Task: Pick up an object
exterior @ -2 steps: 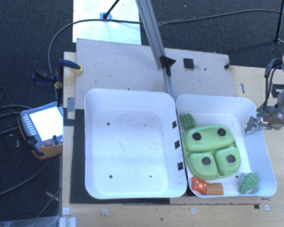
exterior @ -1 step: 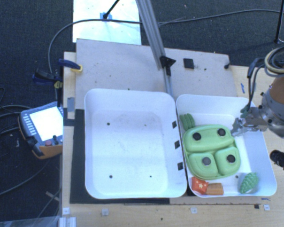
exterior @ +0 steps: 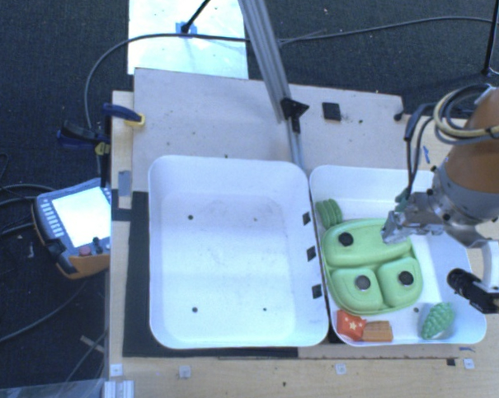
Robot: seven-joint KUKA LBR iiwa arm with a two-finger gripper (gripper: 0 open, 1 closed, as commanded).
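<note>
The arm [exterior: 474,163] enters from the right of the camera view, its orange band above the grey wrist, and angles down and leftward over the right bin [exterior: 475,332]. The pincer [exterior: 397,229] sits at the upper right edge of the green tray [exterior: 370,265]; whether it touches the tray, and whether it is spread or pressed together, cannot be told from this angle.

The green tray is a smooth, glossy moulded piece with three rounded compartments, each showing a dark spot at its centre. It lies in the middle of the right bin. A ribbed dark green object [exterior: 329,212] lies just beside its upper left edge. A red piece [exterior: 350,325] and an orange block [exterior: 377,331] lie side by side at the bin's front rim. A knobbly green cone-shaped object [exterior: 436,321] rests near the front right corner.

The left bin [exterior: 161,231] is shallow, white and smooth-walled, seated on the pale worktop [exterior: 220,118]
</note>
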